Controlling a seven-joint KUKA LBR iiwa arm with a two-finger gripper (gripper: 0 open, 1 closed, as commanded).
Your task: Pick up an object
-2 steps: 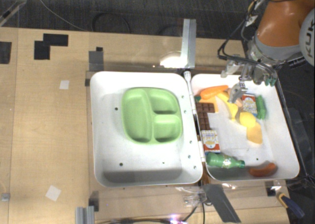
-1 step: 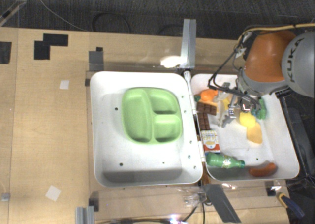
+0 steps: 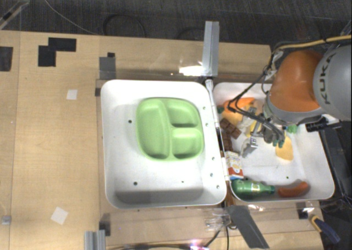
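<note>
While the grey arm (image 3: 300,87) with its orange band reaches in from the right, its gripper (image 3: 252,145) hangs over the middle of the right bin (image 3: 319,161); whether the claw is apart or together cannot be told. A green bottle (image 3: 253,189) and a red sausage-shaped object (image 3: 293,189) lie along that bin's near edge, a yellow wedge (image 3: 284,150) just right of the gripper. In the left bin (image 3: 115,133) rests a green divided plate (image 3: 168,128).
</note>
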